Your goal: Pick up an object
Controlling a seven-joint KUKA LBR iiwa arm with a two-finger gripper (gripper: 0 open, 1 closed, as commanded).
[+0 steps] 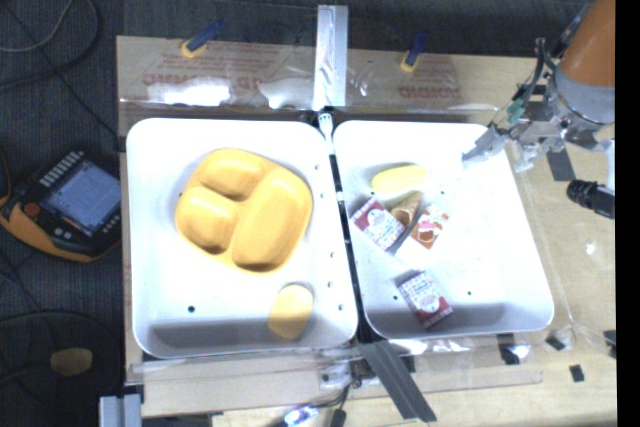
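Note:
My gripper [498,157] hangs over the far right corner of the right bin [520,245], open, with nothing between its fingers. Below and to its left in that bin lie a pale yellow oblong piece [397,178], a small tan cone [406,206], a red and white packet [377,224], a second red packet [429,228], and a third red packet [423,299] near the front. All of these lie apart from the gripper.
The left bin [150,295] holds a big yellow lumpy bread-shaped object [243,209] and a small yellow round piece [291,309]. A raised divider [338,215] separates the bins. A handheld pendant [65,203] lies on the floor at left.

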